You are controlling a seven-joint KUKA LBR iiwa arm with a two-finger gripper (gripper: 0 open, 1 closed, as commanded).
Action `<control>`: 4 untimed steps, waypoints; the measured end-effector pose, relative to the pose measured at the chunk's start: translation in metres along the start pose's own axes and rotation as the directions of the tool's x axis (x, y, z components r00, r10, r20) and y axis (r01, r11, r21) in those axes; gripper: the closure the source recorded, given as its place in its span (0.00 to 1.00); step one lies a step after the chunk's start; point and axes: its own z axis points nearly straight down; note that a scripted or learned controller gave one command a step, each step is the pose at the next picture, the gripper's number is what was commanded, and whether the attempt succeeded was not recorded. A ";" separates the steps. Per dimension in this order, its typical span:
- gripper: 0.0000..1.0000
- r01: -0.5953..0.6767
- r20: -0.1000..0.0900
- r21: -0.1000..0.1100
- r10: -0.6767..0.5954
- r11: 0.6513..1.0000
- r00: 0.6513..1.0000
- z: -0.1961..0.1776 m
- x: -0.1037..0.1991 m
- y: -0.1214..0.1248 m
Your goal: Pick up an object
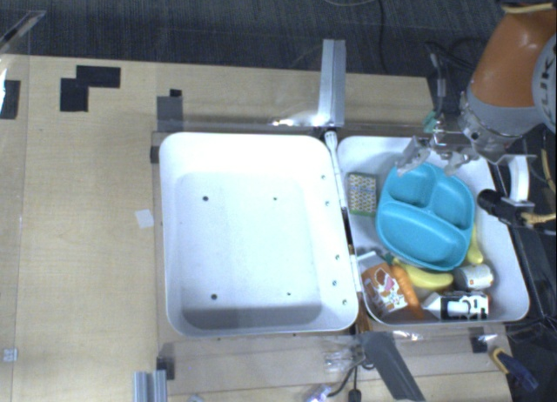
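In the right bin a blue divided plate lies tilted on top of the other objects. My gripper hangs over the plate's far edge, its two metal fingers spread apart with nothing between them. A yellow banana and an orange carrot stick out from under the plate's near edge. A brown snack packet lies at the bin's near left corner. A black and white can rests by the near wall. A green-grey sponge sits left of the plate.
The left bin stands beside the right one, with a metal divider post at the far side between them. Black cables and arm hardware crowd the right bin's right edge. A small white bottle lies near the banana.
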 end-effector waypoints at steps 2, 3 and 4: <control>0.00 -0.353 0.001 -0.002 0.353 0.935 0.935 0.015 -0.074 -0.123; 0.00 -0.712 0.002 0.002 0.712 0.702 0.702 0.063 -0.062 -0.064; 0.00 -0.563 0.001 0.000 0.563 0.827 0.827 0.035 -0.010 -0.007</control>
